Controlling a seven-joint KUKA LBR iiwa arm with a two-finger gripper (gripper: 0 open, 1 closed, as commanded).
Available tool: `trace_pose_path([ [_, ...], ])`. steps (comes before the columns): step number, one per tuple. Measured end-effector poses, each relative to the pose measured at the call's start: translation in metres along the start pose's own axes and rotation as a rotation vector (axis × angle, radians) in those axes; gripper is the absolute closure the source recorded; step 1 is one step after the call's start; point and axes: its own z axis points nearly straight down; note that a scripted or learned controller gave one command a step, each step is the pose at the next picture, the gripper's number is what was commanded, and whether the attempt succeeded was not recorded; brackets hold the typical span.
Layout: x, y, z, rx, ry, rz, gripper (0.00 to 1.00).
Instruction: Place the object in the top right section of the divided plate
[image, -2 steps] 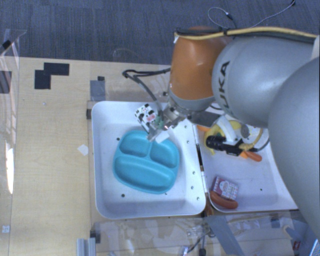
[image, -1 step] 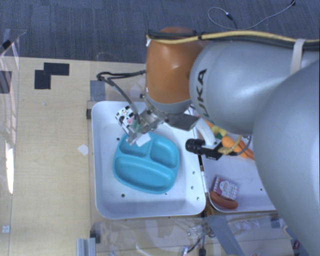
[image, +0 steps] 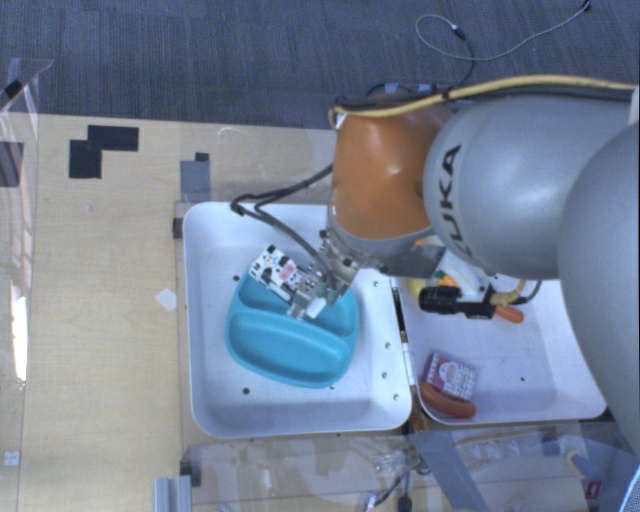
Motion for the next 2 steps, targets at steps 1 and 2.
trace_pose_path([
  [1, 0.064, 0.043, 0.000, -0.001, 0.001, -0.076, 1.00],
  [2, 0.052, 0.054, 0.000, -0.002, -0.001, -0.235, 1.00],
])
